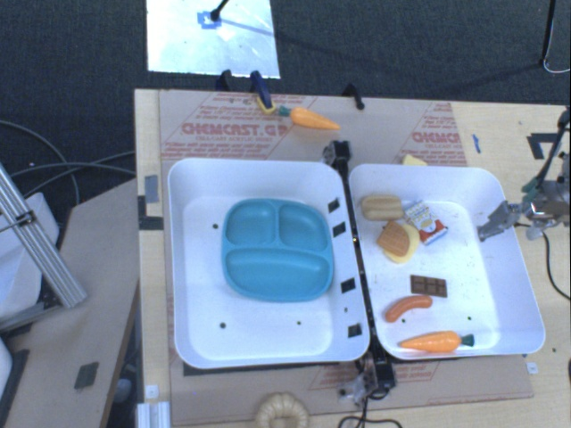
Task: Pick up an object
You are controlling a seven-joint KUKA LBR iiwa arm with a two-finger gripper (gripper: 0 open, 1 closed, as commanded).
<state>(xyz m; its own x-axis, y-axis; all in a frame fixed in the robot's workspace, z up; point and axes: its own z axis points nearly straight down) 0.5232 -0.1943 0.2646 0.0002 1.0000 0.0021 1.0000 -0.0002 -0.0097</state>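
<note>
The right bin holds several toy foods: a tan bread roll, a white and red packet, an orange-yellow wedge, a brown chocolate bar, a reddish sausage and a carrot by the front wall. My gripper shows as a grey metal piece at the right bin's right rim, well right of the foods and touching none of them. Nothing is seen in its grasp.
The left bin carries a blue divided plate. A second carrot lies on the cardboard behind the bins. A small yellow piece sits just behind the right bin. A braided ring lies at the front edge.
</note>
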